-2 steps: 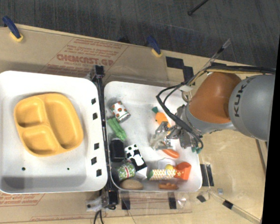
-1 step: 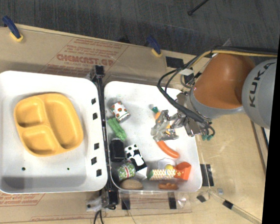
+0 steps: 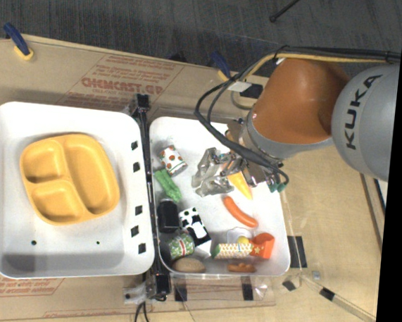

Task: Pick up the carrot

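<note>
Here we find the smooth orange carrot (image 3: 241, 211) lying loose in the right white bin (image 3: 278, 207), just near of our metal gripper (image 3: 214, 173). We cannot tell its grip state. The yellow compartment tray (image 3: 68, 177) sits left.

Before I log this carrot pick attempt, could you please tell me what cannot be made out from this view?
- Gripper, camera view: metal parts blur together, so its opening is unreadable.
- Carrot, camera view: whether the gripper touches it is unclear; it lies just below-right of the gripper.
- Small items along the right bin near edge, camera view: too small and crowded to identify.
- Arm's base: cut off by the right edge.
</note>
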